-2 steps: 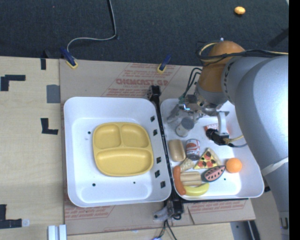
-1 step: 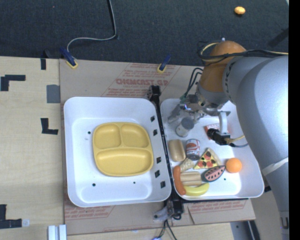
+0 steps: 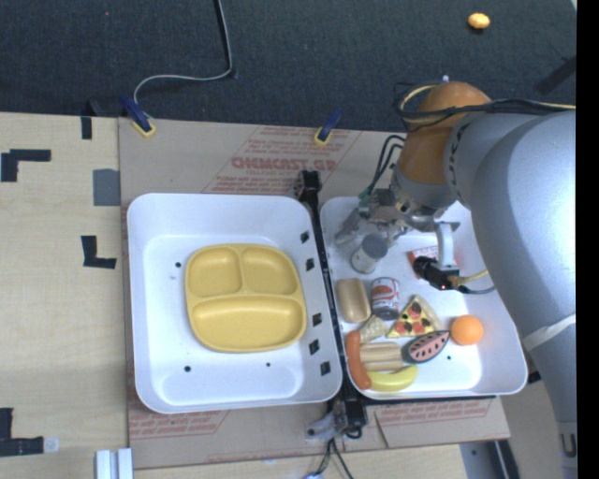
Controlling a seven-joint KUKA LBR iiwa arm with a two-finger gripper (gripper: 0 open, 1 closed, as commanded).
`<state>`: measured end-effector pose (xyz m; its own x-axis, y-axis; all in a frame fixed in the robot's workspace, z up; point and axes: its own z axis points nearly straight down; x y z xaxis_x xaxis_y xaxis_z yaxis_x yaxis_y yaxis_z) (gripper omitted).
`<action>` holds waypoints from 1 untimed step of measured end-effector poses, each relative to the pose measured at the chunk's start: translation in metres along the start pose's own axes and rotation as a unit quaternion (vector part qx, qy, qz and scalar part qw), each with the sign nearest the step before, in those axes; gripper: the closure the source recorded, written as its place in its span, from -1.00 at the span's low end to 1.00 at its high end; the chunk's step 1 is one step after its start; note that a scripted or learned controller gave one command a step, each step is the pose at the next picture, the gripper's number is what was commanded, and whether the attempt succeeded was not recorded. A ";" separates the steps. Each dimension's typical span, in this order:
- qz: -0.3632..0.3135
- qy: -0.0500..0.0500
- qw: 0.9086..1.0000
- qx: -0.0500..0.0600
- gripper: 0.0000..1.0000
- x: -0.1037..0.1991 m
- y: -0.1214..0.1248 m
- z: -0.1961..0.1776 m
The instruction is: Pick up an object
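Note:
My gripper (image 3: 367, 236) hangs over the far left part of the right bin (image 3: 496, 374), above bare white floor. Just in front of it lie a tan bread roll (image 3: 352, 301) and a small red-and-white can (image 3: 385, 297). Further forward are a pizza slice (image 3: 413, 318), an orange (image 3: 466, 329), a watermelon slice (image 3: 426, 346), a hot dog bun (image 3: 382, 355), a banana (image 3: 395, 378) and an orange carrot (image 3: 353, 352). I see nothing held in the gripper.
The left bin (image 3: 150, 281) holds a yellow divided plate (image 3: 246, 297). A black divider (image 3: 318, 281) runs between the bins. The grey arm (image 3: 524, 206) covers the right bin's far right side. A small orange ball (image 3: 478, 21) lies on the dark floor beyond.

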<state>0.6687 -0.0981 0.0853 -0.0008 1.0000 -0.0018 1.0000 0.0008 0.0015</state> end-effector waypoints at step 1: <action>0.000 0.000 1.000 0.000 -1.00 0.000 0.000 0.000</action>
